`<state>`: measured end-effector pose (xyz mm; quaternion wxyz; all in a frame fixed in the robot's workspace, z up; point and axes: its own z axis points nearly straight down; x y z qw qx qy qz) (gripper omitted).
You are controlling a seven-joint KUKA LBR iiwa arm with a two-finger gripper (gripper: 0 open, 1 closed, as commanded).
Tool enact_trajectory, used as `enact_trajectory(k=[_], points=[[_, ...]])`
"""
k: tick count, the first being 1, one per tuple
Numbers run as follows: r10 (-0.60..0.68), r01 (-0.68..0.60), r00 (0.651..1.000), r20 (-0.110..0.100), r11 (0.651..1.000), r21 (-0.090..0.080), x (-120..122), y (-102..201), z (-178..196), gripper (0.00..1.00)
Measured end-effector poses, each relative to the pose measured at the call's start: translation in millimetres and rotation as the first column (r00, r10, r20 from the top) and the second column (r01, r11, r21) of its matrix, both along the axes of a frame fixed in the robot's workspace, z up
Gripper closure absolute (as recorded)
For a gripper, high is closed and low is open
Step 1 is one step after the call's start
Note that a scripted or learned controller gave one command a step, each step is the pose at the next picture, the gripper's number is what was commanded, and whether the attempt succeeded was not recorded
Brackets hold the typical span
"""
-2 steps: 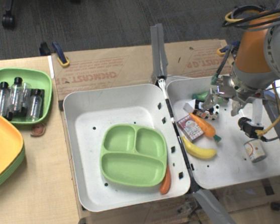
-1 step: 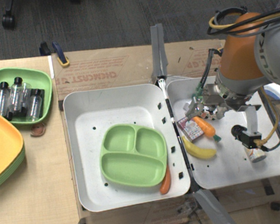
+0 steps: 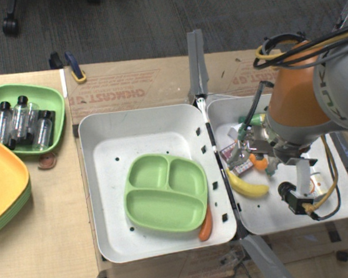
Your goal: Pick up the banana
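Approach step, as I read it — nothing is gripped yet. The banana (image 3: 247, 184) lies flat in the right bin (image 3: 346, 208), close against the divider side, its left tip near the bin wall and its length running down and to the right. The arm (image 3: 302, 104) hangs over the same bin, wrist above and to the right of the banana. The gripper (image 3: 255, 147) sits just above the banana's upper end, among small clutter. I cannot tell how far the jaws stand apart; the wrist body covers them.

Next move, my judgement: shift down-left toward the banana's middle, turn the jaws across its narrow width, then descend.

Hard to make out — a small orange item (image 3: 261, 163) and a reddish packet (image 3: 236, 156) just above the banana, both partly under the wrist. A green object (image 3: 253, 120) further up from the banana is half hidden.

Left of the banana, the left bin (image 3: 105, 194) holds a green divided plate (image 3: 165, 193) with an orange-red thing (image 3: 205, 227), carrot-like, at its lower right rim.
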<state>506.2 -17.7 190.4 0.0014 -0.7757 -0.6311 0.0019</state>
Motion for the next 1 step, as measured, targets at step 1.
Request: enact_trajectory(k=[1], points=[[0.023,-0.023,1.0,0.0,1.0,0.0,-20.5,-40.2,0.0,0.0]])
